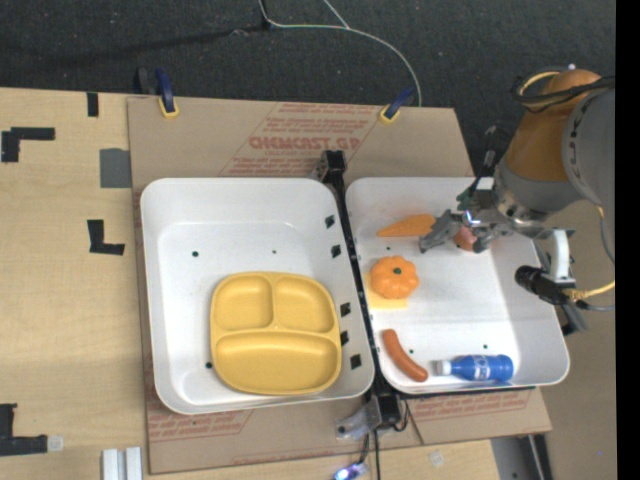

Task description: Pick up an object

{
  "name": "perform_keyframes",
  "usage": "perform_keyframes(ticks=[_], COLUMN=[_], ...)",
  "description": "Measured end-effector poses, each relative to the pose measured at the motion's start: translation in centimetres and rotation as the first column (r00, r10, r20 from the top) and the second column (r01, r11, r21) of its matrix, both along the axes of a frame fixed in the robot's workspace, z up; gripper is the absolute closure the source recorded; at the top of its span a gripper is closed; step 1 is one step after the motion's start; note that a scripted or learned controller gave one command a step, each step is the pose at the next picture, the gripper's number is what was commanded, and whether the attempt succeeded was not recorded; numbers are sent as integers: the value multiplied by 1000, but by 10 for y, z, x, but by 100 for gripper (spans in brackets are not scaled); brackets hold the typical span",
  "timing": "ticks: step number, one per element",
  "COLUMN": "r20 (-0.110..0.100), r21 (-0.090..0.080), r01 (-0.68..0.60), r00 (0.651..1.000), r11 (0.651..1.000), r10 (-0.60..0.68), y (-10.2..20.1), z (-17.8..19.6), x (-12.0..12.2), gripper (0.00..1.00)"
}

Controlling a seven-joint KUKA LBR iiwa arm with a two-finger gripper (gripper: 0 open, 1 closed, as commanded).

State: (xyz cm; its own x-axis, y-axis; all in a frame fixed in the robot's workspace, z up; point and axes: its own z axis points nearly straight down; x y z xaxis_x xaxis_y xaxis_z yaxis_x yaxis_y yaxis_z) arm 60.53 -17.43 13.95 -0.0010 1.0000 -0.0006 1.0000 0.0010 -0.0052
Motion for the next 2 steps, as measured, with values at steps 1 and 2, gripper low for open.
perform_keyframes(ticks=[1,2], r20=[1,3], r21=[-1,0], r01=[0,-2], r00=[1000,1000], r11=[1000,1000], r10=[0,2], y=[1,1], z=[-54,-41], x=[-1,0], gripper=[0,100])
